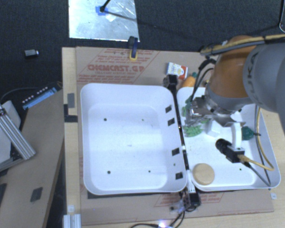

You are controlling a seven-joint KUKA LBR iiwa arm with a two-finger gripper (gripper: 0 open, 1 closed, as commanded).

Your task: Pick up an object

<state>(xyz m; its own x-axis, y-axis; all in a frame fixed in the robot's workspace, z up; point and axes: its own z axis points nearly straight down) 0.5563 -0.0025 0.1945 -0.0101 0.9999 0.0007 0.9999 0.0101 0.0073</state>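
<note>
**Arm reaching into the right bin**

The gripper (pixel 195 120) is hanging over a green object (pixel 194 129) at the right bin's (pixel 266 172) nine o'clock side; its opening cannot be told. A tan round disc (pixel 204 173) is lying at six o'clock.

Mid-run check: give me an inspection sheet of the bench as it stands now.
Surface: two white bins side by side; left bin, right bin.
Job's things: in the right bin, tan round object near the front, green object under the wrist, teal object at the right.
Clutter: orange and white items behind the bins.
Gripper: gripper low over the green object; hold unconfirmed.
Cables: yellow cable across the right bin.
Surroundings: cardboard sheet, foil sheet.
</note>
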